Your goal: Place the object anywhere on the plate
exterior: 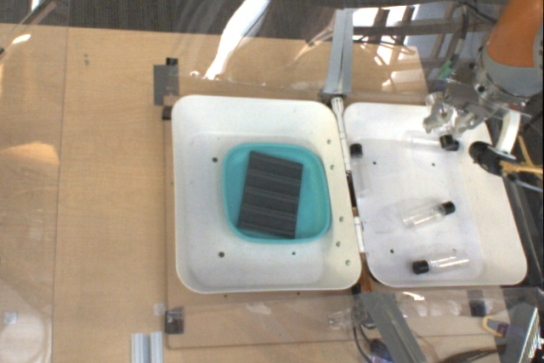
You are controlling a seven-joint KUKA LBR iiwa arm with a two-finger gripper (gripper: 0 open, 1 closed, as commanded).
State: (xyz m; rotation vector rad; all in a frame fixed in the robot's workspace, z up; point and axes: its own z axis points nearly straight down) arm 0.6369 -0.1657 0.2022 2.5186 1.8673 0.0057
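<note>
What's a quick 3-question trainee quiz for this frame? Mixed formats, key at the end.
1. True or false: the dark ribbed block lies on the teal plate in the left bin.
2. How many clear vials with black caps lie in the right bin?
A) one B) two C) four
3. Fill in: the gripper hangs over the right bin's ______ end, far or near.

Key
1. True. The block rests inside the plate's rim.
2. B. One vial lies mid-bin, the other vial near the front edge.
3. Far. It is apart from both vials.
</note>
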